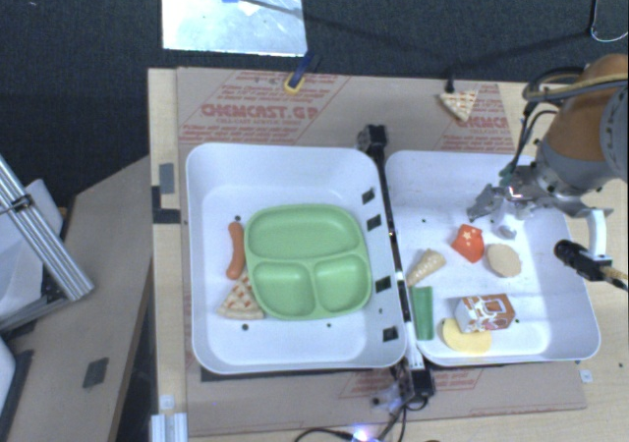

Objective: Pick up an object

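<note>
Gripper (pixel 496 211) is hanging over the right bin (pixel 560 332) with its fingers spread apart and nothing between them, so no grab. The orange-red wedge (pixel 469 243) sits on the bin floor just below and a bit left of the fingertips, with the tan round piece (pixel 504 260) right beside it. The green divided tray (pixel 305 260) is over in the left bin (pixel 211 234).
</note>
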